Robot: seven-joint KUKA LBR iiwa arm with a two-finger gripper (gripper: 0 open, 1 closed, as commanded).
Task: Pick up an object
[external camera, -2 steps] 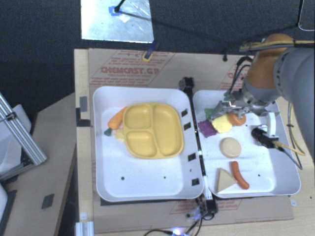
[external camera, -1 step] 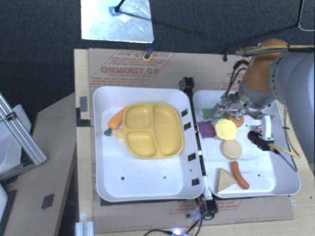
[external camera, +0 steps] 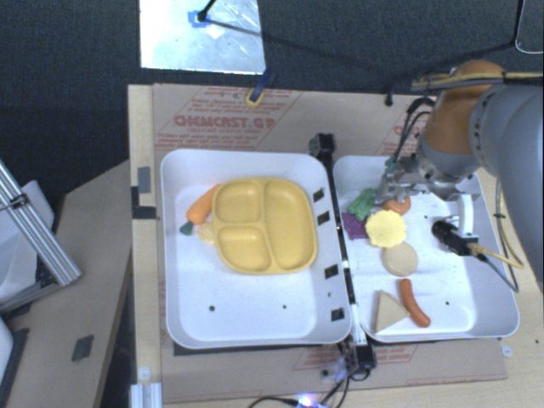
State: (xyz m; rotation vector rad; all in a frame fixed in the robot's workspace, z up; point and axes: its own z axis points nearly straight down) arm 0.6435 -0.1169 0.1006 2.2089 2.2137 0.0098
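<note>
Jaws cannot be judged on the grey two-finger gripper (external camera: 396, 187), poised over an orange round toy piece (external camera: 398, 202). Beside that piece, a green leafy toy (external camera: 363, 203) is laid slantwise.

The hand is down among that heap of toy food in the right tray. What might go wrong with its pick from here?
1. The hand sits over a tight cluster: green piece, orange piece, yellow round. It may catch two, or pinch an edge that slips out.
2. It may nudge neighbours aside, such as the purple piece by the bin wall.
3. Loose cables trail over the right bin and might snag.
</note>
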